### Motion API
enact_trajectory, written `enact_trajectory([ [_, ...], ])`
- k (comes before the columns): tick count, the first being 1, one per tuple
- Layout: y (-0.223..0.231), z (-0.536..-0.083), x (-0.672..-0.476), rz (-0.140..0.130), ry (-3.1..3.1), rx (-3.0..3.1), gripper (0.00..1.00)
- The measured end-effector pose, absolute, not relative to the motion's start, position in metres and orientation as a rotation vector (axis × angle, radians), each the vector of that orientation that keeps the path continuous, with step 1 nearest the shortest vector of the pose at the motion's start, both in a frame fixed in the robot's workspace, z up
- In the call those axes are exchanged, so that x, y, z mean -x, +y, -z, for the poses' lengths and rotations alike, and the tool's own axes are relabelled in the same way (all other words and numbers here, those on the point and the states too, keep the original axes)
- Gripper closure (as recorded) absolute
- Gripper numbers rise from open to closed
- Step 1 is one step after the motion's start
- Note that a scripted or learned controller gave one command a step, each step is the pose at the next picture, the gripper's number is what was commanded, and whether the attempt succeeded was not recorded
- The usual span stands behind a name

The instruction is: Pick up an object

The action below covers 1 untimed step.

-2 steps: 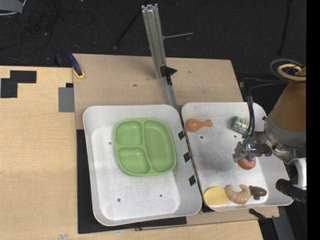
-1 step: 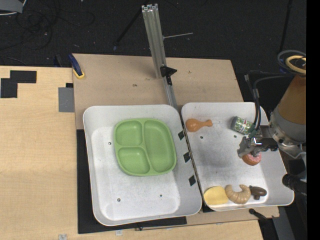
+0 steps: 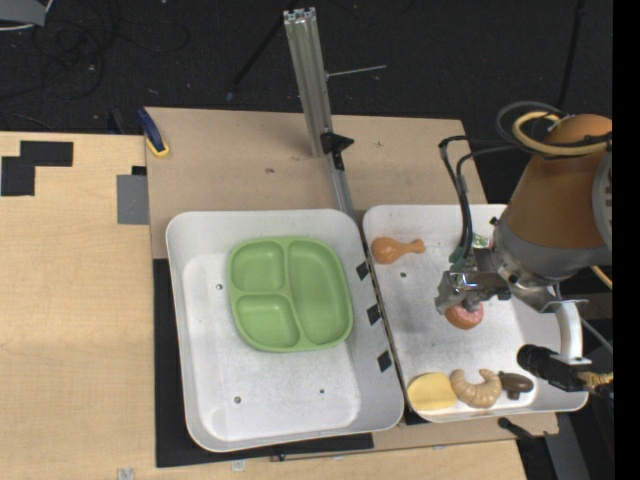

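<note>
1. I see the gripper (image 3: 458,293) low over the right bin (image 3: 420,358), directly above a red round object (image 3: 466,316).
2. I can't tell whether it has hold of it.
3. An orange drumstick-shaped toy (image 3: 395,250) lies near the right bin's top left corner.
4. A yellow piece (image 3: 430,392), tan croissant (image 3: 477,388) and brown piece (image 3: 516,382) sit along its near edge.
5. The green divided plate (image 3: 290,294) sits in the left bin (image 3: 200,368).

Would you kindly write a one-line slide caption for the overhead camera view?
KUKA arm's gripper poised over a red object in the right bin; green divided plate in the left bin.
</note>
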<state>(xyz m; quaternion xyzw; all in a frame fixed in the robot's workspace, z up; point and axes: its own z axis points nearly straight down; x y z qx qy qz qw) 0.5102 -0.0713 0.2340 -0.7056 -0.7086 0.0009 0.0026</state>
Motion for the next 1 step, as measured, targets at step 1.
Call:
enact_trajectory([
  [1,-0.0201,-0.2419,-0.5212,-0.001,-2.226,2.213,1.0],
])
